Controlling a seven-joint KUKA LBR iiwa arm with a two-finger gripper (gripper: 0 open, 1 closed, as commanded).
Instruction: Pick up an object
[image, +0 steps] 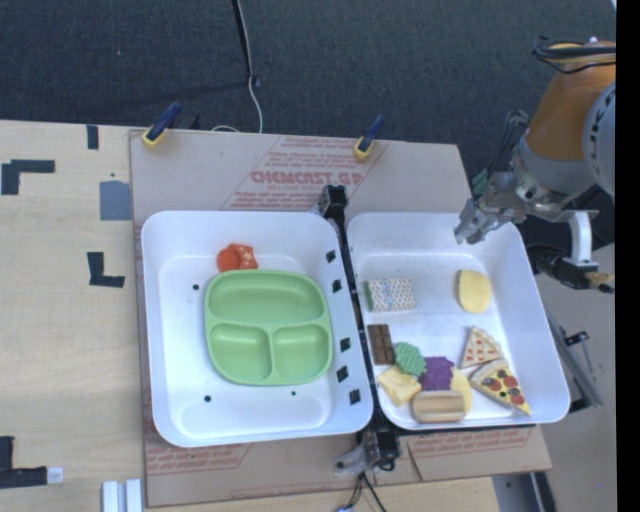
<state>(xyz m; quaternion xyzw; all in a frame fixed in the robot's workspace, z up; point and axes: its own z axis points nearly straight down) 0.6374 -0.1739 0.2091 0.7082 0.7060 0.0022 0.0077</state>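
Lying down-left of the gripper (472, 232), the right bin (540, 330) holds a scatter of toy food: a yellow oval piece (474, 291) just below the fingertips, a speckled pale block (390, 294) to the left of that, a brown chocolate bar (380, 343) lower still, then a green leafy piece (409, 357), a purple piece (437, 373), a yellow cheese wedge (398, 385) and a tan bread roll (439, 406) crowded together near the bin's front wall, with two pizza slices (490, 368) at the front right corner. Well off to the left of the gripper, the left bin (160, 300) carries a green divided tray (268, 327), and an orange-red piece (237, 258) sits just beyond the tray's far left corner. A black divider with clips runs between the two bins. Both bins rest on a cardboard sheet (290, 175) held by two blue-and-yellow clamps (160, 127) at its far edge. The gripper hangs over the right bin's far right corner, apart from every item; whether its jaws are spread or pressed together cannot be told, and nothing shows between them.
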